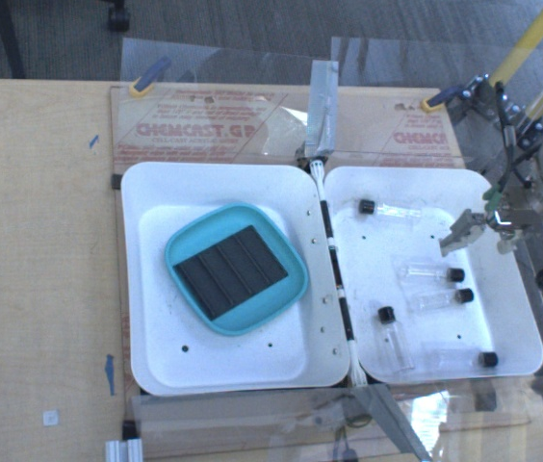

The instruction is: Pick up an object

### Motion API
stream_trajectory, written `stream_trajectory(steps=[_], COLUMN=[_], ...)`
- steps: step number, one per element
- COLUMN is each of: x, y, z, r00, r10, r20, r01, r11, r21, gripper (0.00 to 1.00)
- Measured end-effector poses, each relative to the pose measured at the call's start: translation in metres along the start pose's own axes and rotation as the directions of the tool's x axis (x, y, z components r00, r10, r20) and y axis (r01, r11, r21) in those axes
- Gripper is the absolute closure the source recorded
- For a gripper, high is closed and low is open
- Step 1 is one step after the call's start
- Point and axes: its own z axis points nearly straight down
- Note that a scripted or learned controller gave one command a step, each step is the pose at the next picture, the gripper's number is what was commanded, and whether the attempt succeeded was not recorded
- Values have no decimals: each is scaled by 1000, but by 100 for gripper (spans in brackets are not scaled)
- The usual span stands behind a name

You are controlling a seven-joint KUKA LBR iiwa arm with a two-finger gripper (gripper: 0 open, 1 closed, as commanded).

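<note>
The table (40,258) is pale wood and carries two shallow white bins side by side. The left bin (146,354) holds a teal tray (291,282) with a dark ribbed slab (230,271) lying in it. The right bin (344,258) holds several clear vials with black caps, scattered: one at the far left (387,209), two close together right of centre (435,275) (442,297), one standing-looking near the middle (392,335) and one at the near right corner (464,359).

The hand (481,227) sits over the far right part of the right bin, above the pair of vials and apart from them. Its fingers look spread, with nothing between them, so it has hold of nothing.

The likeliest failure, as I judge it, is a slip. The vials are clear, round and lie flat on smooth plastic, so closing fingers could roll one aside or pinch only its cap. The two neighbouring vials lie near enough that reaching for one may knock the other. The bin's right wall is also near the hand and could foul a finger.
</note>
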Motion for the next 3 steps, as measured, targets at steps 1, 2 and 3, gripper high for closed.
stream_trajectory(steps=[1,2,3], x=[4,7,-63], y=[-10,138,71], z=[135,118,163], r00=[995,964,944], r10=[-100,-266,-329], r20=[1,4,3], r01=[100,266,329], r11=[995,964,944], r21=[-3,-6,-3], gripper=[0,0,0])
